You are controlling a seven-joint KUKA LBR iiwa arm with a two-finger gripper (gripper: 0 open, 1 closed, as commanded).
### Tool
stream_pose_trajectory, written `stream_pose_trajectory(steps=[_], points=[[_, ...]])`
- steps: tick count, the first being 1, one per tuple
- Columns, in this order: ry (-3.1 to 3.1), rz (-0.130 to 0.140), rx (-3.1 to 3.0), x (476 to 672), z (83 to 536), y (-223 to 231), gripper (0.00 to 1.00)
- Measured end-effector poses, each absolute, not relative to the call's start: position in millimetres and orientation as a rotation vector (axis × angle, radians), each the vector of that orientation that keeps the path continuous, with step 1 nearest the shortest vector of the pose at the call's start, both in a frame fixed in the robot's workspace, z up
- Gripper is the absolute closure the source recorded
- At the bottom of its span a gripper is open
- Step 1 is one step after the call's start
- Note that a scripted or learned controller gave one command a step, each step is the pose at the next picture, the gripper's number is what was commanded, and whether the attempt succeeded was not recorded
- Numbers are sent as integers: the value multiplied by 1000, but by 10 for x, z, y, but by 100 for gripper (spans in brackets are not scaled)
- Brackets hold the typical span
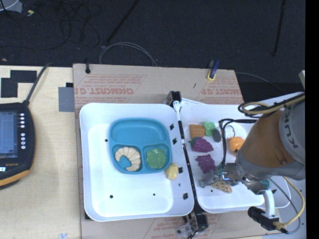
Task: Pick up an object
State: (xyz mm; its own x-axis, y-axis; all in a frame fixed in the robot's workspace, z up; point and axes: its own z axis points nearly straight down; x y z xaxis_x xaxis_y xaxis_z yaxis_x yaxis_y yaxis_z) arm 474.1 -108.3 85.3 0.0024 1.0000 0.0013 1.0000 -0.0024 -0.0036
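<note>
My gripper is low in the right bin, near its front left part. A tan, wedge-shaped piece lies right under it; whether it is between the fingers cannot be made out. Two purple grape bunches lie just behind the gripper. Farther back are a brown bread piece, a green item, a dark grey item and an orange beside the arm.
The left bin holds a blue divided plate with a croissant and a green leafy piece. A yellow item lies by the plate's corner. A teach pendant sits at far left.
</note>
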Motion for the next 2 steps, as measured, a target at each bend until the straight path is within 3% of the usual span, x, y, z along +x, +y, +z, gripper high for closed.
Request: stream_pose_trajectory(steps=[1, 2], points=[[-2222, 1, -2218, 4921, 873, -863, 0], [-2226, -3, -2220, 5625, 878, -829, 0]])
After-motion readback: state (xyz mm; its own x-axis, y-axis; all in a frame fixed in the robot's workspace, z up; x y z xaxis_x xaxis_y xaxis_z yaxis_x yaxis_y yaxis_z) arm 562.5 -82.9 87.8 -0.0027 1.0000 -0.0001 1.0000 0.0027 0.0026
